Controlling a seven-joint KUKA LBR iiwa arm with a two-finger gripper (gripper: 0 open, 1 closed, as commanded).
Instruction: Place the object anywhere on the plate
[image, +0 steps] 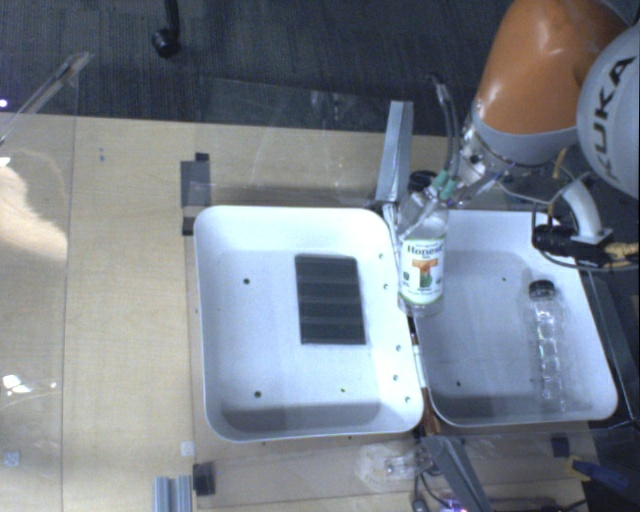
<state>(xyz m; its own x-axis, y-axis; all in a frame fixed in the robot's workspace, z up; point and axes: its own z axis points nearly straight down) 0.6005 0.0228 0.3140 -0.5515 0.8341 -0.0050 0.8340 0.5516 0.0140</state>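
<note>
At the front of the bench (100, 300) two white bins sit side by side. The left bin (230, 400) has a dark, flat plate (329, 299) lying in its middle. The plate is a rectangle with ridges across it, and nothing is on top of it.

The right bin (590, 400) holds a clear plastic bottle (545, 345) with a dark cap. It lies flat near the right wall of that bin, with its cap pointing to the far side.

A bit farther back, a small bottle (422, 268) with a white label hangs over the place where the two bins meet. The label has green letters and an orange picture on it. The bottle is almost upright, with its bottom end down by the bins' shared edge and its top tilted toward the arm. It is beside the plate, not on it.

The gripper (440, 197) is right at the top of this small bottle. It seems to be pinching the bottle's neck, so the claw looks closed on it.

Behind that, the grey arm (610, 70) with its big orange band (535, 60) comes in from the right.
</note>
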